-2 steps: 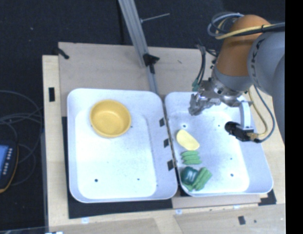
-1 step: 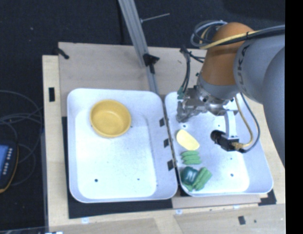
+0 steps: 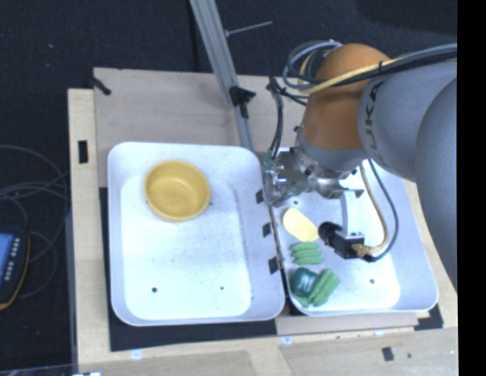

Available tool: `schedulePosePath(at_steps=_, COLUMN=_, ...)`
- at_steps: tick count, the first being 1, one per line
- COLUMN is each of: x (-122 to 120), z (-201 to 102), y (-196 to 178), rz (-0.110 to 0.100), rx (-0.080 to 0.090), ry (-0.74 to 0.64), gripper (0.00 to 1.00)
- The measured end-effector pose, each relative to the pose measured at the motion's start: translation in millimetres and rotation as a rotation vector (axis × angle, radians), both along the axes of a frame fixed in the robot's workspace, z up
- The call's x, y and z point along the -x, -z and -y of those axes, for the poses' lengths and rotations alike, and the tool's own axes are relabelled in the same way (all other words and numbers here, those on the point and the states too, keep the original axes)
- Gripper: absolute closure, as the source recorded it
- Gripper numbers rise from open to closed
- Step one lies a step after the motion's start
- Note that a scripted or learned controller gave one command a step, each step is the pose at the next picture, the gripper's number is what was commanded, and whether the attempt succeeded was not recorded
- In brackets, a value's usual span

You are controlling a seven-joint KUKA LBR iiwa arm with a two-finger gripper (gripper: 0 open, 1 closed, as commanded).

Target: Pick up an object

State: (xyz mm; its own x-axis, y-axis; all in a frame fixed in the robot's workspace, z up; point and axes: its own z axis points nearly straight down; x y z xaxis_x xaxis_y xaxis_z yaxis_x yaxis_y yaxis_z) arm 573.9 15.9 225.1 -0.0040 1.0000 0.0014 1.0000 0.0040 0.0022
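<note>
One gripper (image 3: 286, 180) above right bin (image 3: 383, 292); jaws hidden, spread cannot be told.

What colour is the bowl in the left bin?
Yellow; the bowl shows plainly in the camera view.

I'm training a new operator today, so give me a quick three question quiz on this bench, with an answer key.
1. True or false: the yellow bowl sits in the same bin as the green items.
2. Which bin is the tool over? A) left bin B) right bin C) neither
3. Fill in: the pale yellow piece lies just ____ the green pieces in this view.

Key:
1. False. The bowl is in the left bin; the green items are in the right bin.
2. B, near its left wall.
3. Above.
</note>
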Motion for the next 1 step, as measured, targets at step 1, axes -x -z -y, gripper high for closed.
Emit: schedulePosePath(at_steps=1, x=10.8, z=-50.3, y=-14.9, rz=0.000, rx=0.000, ry=0.000, gripper=1.00)
